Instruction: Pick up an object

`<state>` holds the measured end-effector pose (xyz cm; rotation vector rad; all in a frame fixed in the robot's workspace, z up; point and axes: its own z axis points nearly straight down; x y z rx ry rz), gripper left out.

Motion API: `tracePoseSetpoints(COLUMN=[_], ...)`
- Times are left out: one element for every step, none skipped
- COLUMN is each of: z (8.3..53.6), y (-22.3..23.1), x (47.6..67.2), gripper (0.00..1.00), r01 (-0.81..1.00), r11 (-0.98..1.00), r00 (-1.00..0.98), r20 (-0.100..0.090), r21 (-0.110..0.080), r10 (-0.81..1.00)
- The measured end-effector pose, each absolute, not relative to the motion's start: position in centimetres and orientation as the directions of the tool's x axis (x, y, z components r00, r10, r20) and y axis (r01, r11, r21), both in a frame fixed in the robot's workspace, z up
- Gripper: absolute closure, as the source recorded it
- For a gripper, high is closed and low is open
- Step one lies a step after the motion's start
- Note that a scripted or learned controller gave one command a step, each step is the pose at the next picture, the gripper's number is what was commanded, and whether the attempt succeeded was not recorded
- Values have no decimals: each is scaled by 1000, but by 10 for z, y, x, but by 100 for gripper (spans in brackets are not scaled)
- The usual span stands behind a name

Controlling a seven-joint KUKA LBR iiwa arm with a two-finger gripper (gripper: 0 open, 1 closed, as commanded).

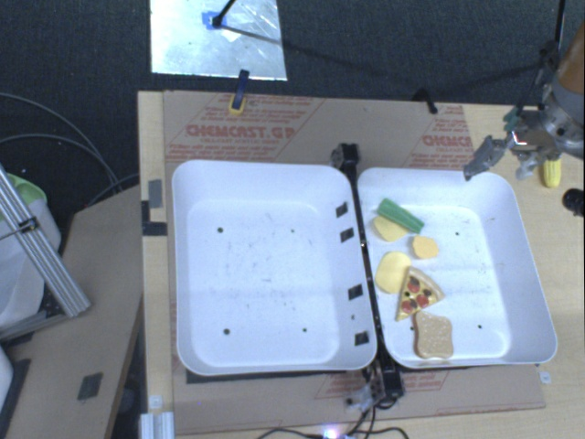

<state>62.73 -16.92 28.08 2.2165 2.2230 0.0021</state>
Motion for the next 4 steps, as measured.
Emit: tracePoseSetpoints(z=[125, 82, 191, 184], y=[-124, -94, 7, -11], x=[605, 603, 544, 484], gripper=[0, 0, 0, 0], r01=[1000, 1000, 1000, 1000], r11=[7, 7, 8, -1], r00=[-7, -7, -9, 1], r20=[6, 2, 2, 0], r21=[-14, -3, 9, -4], r10=[1000, 1000, 1000, 1000])
